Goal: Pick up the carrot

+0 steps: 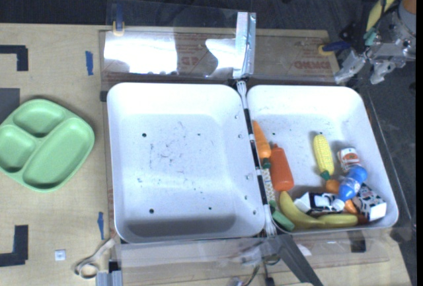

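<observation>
The carrot [261, 139] is a slim orange piece with a green end, lying along the left wall of the right bin [301, 103]. A thicker orange-red item [282, 170] lies right beside it, touching or nearly so. My gripper [363, 72] hangs above the bench outside the right bin's far right corner, well away from the carrot. Its fingers are apart with nothing between them.
In the right bin also lie a corn cob [322, 154], a banana [310, 216], a blue bottle [352, 183], a small can [349, 158] and black-and-white pieces [370, 202]. The left bin [132, 103] is beside it. A green divided plate [43, 143] sits at far left.
</observation>
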`<state>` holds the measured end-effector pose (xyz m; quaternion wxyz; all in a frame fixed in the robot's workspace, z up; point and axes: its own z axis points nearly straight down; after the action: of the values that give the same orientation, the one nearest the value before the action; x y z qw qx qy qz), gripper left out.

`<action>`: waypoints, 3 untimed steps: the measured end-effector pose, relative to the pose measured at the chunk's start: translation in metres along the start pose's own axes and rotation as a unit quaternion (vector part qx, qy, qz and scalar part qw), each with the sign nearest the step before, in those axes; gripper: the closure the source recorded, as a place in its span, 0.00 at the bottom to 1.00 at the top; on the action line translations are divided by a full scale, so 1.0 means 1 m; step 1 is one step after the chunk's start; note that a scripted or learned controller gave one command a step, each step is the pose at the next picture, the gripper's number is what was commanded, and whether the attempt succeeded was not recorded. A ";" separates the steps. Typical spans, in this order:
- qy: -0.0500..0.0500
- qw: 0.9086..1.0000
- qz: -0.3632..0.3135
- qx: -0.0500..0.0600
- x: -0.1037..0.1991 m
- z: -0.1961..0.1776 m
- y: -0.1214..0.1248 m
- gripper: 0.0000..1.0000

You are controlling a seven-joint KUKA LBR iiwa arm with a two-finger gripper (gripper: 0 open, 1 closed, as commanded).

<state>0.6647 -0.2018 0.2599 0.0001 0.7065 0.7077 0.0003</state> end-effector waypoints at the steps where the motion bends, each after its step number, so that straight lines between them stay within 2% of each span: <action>1: -0.002 0.993 -0.116 -0.002 -0.021 -0.020 0.003 0.00; 3: -0.002 0.993 -0.116 -0.002 -0.020 -0.020 0.003 0.00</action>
<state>0.6681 -0.2220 0.2802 0.0032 0.6196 0.7849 0.0006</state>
